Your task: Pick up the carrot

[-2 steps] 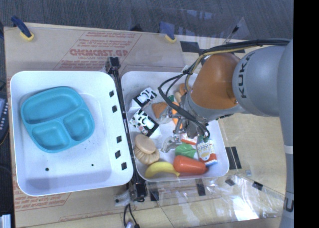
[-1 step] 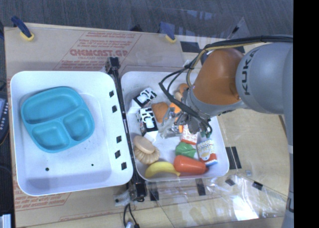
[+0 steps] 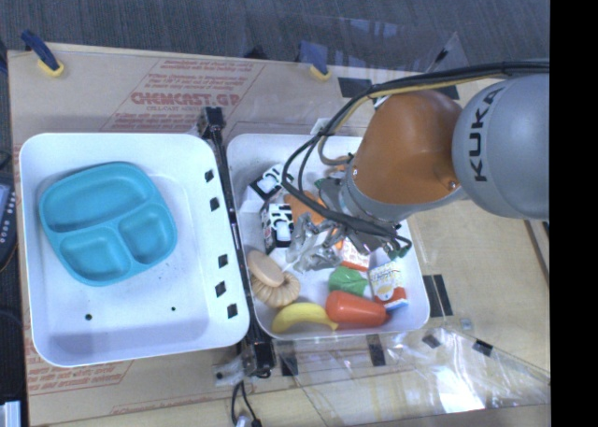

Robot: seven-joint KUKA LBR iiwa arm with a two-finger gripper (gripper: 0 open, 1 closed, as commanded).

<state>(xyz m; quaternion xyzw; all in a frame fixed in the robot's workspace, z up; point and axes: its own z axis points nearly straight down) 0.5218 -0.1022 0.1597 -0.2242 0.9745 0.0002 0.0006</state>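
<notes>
- Hand (image 3: 322,234) sits low in the right bin (image 3: 245,159), under the orange wrist band (image 3: 406,149); from my remote seat I cannot tell how it is set, because the wrist and black cables (image 3: 308,149) cover it.
- I see nothing clearly held by it; it is down among crumpled silvery wrappers (image 3: 313,249) in the middle of the bin.
- Carrot (image 3: 355,309) lies at the near edge of the right bin, an orange-red piece on its side, just right of the banana (image 3: 301,318) and touching it or nearly so.
- A green piece (image 3: 348,279) rests just above the carrot, and a small white bottle (image 3: 385,280) stands by its right end.
- A round tan ring-shaped item (image 3: 271,277) lies left of the wrappers, above the banana.
- A black-and-white patterned item (image 3: 278,221) sits near the bin's left wall, beside the hand.
- Left bin (image 3: 112,322) holds a blue divided plate (image 3: 106,221), well apart from the arm.
- Both bins rest on a cardboard-covered worktop (image 3: 187,89), with a row of black clips (image 3: 222,229) along the seam between them.
</notes>
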